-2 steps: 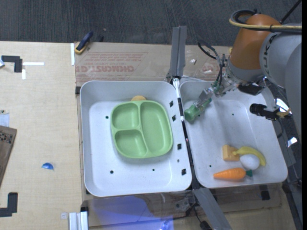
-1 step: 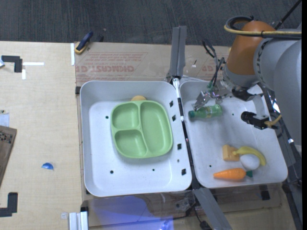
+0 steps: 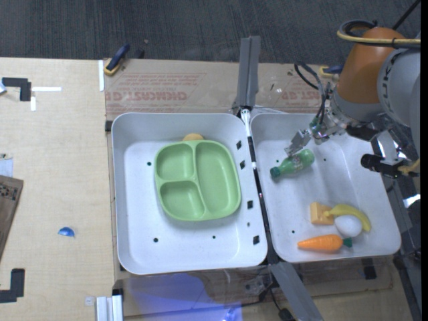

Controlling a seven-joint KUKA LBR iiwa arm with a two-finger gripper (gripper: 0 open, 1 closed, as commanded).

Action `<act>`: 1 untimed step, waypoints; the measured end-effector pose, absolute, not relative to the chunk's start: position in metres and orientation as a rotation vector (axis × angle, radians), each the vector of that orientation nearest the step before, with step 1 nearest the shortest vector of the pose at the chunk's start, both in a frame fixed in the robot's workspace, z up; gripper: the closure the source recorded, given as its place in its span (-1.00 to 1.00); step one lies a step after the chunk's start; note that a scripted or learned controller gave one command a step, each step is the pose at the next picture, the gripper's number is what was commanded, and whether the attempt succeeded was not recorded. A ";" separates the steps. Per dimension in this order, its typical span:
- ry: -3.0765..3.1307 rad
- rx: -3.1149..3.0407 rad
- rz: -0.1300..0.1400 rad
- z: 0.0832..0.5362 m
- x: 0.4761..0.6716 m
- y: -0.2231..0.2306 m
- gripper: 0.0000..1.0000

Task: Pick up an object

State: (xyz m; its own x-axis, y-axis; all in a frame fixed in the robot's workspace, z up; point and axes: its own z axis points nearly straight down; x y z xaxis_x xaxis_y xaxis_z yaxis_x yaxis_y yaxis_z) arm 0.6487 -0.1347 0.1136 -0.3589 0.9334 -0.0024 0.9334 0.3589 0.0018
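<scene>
Green bottle lying in right bin, upper centre-right of frame; end effector just above it, finger state impossible to tell

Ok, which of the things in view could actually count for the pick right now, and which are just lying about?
For the pick:
- gripper, over the right bin
- green bottle, right under the gripper
- carrot
- banana
- white egg
- yellow block

Lying about:
- green divided plate in the left bin
- small blue piece on the bench
- blue-and-yellow clamp
</scene>
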 end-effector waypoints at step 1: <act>2.677 1.644 -0.001 0.092 0.599 -0.121 -1.00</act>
